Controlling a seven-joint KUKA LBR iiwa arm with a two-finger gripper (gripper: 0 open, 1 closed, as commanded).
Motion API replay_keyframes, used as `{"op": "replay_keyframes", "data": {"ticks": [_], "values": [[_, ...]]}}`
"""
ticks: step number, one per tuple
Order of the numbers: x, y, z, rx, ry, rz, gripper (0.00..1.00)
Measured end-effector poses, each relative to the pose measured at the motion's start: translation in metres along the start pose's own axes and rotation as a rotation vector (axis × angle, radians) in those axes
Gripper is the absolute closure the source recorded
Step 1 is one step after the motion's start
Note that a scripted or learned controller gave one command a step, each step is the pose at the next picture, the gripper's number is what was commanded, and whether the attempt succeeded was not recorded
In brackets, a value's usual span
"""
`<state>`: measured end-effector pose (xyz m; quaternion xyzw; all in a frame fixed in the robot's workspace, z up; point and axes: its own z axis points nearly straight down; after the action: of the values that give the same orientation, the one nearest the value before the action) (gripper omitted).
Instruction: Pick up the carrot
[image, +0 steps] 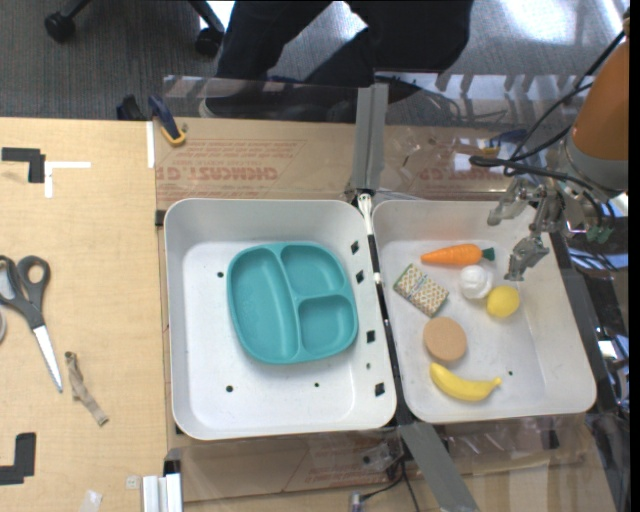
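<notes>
Nearest me, a banana (464, 384) lies at the front of the right bin (560, 395), with a tan round biscuit-like disc (445, 339) just behind it. Further back sit a lemon (503, 301), a white ball (474, 282) and a patterned cracker (421, 289), crowded close around the carrot (456, 256), which lies on its side mid-bin. Over the back right corner hangs the gripper (520, 238), fingers spread apart, nothing between them. A teal divided plate (293, 302) fills the left bin (190, 330). Scissors (31, 305) rest on the bench. Cardboard lettering behind reads mirrored, illegible.
</notes>
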<state>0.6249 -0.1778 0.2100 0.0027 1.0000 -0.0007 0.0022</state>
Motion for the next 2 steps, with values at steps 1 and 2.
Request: {"op": "replay_keyframes", "data": {"ticks": [1,2], "values": [[-0.015,0.050,0.112,-0.001,-0.006,0.329,0.00],[-0.017,0.051,0.100,0.000,-0.009,0.325,1.00]]}}
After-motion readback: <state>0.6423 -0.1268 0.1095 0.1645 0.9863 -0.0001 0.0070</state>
